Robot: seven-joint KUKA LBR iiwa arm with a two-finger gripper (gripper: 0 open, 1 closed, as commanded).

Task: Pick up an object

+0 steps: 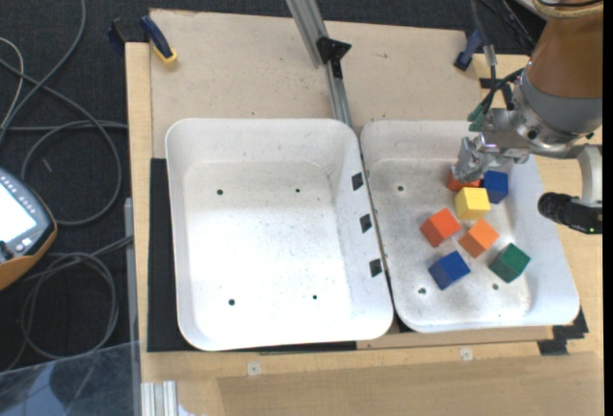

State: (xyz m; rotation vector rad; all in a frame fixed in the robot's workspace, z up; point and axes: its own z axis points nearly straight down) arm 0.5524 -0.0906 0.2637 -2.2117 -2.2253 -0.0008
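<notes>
Nearest the camera, two shallow white plastic bins (278, 141) are seen side by side on the wooden counter (239, 59). Coloured cubes are clustered in the right bin: blue cube (448, 268), green cube (510, 262), two orange cubes (441, 226), yellow cube (471, 202), and a second blue cube (495, 185). The gripper (469, 165) is positioned low over the cluster's far edge; whether it is apart or together cannot be determined.

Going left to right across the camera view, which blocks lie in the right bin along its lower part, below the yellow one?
Orange block → blue block → second orange block → green block, all in the right bin.
</notes>
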